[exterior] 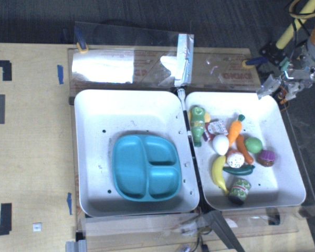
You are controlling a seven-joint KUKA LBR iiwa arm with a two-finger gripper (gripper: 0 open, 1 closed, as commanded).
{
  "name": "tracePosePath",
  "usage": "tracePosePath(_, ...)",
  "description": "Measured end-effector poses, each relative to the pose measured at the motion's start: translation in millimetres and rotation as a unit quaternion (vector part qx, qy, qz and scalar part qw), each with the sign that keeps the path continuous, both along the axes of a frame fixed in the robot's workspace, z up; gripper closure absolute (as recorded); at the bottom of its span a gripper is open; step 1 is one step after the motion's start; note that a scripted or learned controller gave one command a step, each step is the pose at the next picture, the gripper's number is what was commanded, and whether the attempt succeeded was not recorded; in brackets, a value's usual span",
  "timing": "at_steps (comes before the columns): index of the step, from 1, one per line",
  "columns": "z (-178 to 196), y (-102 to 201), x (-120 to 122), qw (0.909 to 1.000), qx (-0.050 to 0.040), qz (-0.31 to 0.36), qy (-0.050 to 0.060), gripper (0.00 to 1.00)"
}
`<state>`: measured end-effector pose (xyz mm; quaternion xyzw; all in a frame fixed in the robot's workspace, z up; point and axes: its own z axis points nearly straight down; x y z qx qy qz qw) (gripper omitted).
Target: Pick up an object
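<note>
A: While the arm waits outside the right bin (289, 185), log the layout, left to right from that bin. Left bin (89, 140) beside it holds a teal divided tray (146, 167).

B: Within the right bin: green bottle (197, 124) at its left wall, white egg (220, 144), banana (218, 173), carrot (234, 131), purple piece (267, 157) furthest right.

A: Pincer (283, 85)?

B: Just beyond the bin's upper right corner; spread or pressed together, cannot tell.

A: Suggest targeting the purple piece: lies at the cluster's edge. Descend vertically.
</note>
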<state>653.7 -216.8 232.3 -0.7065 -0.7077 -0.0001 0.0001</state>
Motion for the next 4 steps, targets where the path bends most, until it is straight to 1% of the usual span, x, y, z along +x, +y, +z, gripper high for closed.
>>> tracePosePath(1,-131.2,48.3,10.4,0.9997,0.0016,0.026,0.005,0.0)
tracePosePath(2,-144.1,78.0,-27.5,0.9988,-0.001,-0.048,-0.004,0.0)
tracePosePath(3,-134.1,78.1,-27.1,0.9988,-0.0005,-0.049,-0.005,1.0)
tracePosePath(4,-33.4,149.2,-1.9,0.9958,0.001,-0.091,-0.005,1.0)
